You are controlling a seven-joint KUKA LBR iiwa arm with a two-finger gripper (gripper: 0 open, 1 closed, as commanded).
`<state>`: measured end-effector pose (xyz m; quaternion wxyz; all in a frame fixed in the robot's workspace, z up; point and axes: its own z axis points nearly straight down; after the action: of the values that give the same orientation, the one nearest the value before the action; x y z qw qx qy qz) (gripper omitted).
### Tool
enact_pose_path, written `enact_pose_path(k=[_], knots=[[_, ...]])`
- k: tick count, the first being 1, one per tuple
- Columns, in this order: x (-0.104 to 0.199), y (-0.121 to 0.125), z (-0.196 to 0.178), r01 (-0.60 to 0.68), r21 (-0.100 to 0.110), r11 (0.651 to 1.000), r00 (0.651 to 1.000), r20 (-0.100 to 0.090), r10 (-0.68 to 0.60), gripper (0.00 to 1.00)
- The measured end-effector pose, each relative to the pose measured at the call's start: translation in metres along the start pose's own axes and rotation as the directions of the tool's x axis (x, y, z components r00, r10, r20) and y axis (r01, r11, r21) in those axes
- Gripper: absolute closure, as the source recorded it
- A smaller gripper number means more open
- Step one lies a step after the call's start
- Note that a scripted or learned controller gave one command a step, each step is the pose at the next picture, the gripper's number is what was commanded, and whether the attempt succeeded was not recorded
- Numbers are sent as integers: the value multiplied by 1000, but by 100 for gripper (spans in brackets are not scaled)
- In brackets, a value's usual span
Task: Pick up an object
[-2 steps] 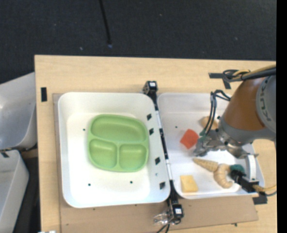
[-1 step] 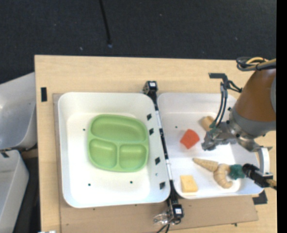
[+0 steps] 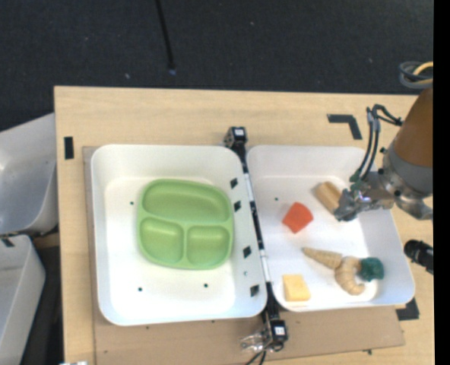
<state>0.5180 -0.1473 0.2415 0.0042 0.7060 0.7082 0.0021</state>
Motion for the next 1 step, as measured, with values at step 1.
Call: enact_pose_path(k=[1], knots=[[-1,2,-44,0,3,1000,1000,-1,0,100]])
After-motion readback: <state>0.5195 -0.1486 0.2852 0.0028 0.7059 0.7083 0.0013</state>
